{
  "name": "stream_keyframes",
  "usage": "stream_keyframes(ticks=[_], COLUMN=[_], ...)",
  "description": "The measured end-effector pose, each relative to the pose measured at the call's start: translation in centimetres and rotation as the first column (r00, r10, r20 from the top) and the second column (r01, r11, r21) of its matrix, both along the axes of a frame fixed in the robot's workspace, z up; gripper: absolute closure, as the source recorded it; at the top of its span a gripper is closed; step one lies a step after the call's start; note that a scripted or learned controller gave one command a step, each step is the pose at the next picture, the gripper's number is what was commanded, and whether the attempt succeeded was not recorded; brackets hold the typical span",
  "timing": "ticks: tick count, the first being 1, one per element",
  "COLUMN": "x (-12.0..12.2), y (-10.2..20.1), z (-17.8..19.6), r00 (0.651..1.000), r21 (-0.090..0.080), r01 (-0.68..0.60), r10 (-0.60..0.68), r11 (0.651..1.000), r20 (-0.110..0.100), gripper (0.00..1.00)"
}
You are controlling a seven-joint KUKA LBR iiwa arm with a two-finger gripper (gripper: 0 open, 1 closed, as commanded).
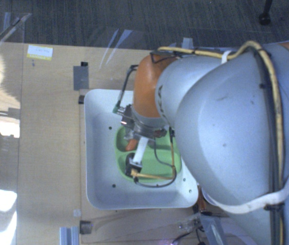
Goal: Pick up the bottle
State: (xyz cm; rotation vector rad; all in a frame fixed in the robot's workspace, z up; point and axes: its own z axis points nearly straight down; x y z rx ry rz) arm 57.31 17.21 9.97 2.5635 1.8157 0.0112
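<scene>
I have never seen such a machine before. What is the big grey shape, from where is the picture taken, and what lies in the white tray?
The big grey shape is a robot arm with an orange band above its wrist. It reaches in from the right of the picture. The one camera is fixed above the bench and looks down at a slant. On the bench stands a shallow white bin. The wrist hangs inside the bin, over a green thing. This may be the bottle the arm should pick up, but the arm covers most of it, so I cannot be sure. Whether the arm holds anything cannot be told from this picture.
</scene>
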Motion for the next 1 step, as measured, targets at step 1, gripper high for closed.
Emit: stream_keyframes(ticks=[1], x=[-2.36], y=[-9.35], z=[8.55], r00=[0.972], r21=[-0.004], r01=[-0.233], r10=[0.233], r11=[0.972], r20=[-0.001], gripper=[1.0])
